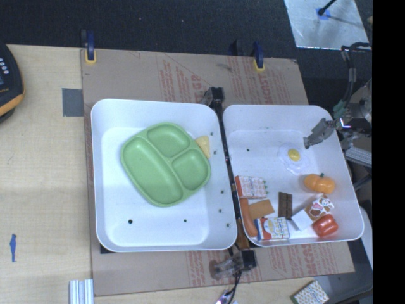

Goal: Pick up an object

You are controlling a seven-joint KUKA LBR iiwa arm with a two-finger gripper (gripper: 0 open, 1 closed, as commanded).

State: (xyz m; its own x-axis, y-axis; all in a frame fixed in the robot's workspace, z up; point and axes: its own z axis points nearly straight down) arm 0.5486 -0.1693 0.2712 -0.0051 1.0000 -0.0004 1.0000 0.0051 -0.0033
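Small boxes (273,228) crowd the right bin's (253,116) near edge; tool (316,135) hovers right, grip state indeterminable.

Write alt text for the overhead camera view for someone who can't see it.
Two shallow white bins sit side by side on a bench. The left bin holds a green divided plate; the right bin holds small toy foods, including a fried egg, an orange fruit and a tomato. The robot's gripper hangs over the right bin's upper right corner.
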